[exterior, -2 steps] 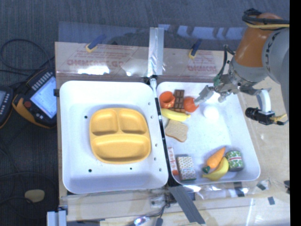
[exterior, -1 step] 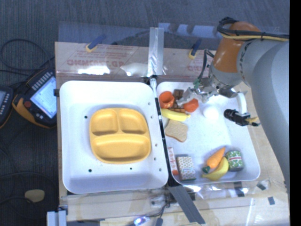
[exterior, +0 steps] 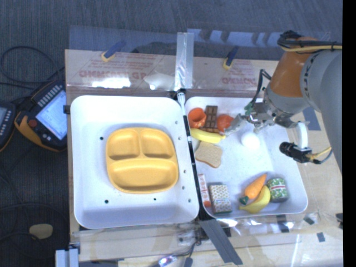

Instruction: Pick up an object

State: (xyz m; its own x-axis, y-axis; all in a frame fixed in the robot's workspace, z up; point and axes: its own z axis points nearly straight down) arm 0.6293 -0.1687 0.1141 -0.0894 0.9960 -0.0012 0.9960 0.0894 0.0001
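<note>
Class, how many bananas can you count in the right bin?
2: one banana by the bin's left wall beside the bread slice; another banana at the front, under the carrot. More could be hidden.

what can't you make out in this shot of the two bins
- Claw: small and seen from above in the camera view; open or shut is unclear.
- Box and can labels: too small to read.
- Banana: partly under the carrot.
- Arm: cut off by the right edge.

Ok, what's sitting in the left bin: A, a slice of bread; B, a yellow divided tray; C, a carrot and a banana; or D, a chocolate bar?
B: the yellow divided tray lies alone in the left bin.
</note>
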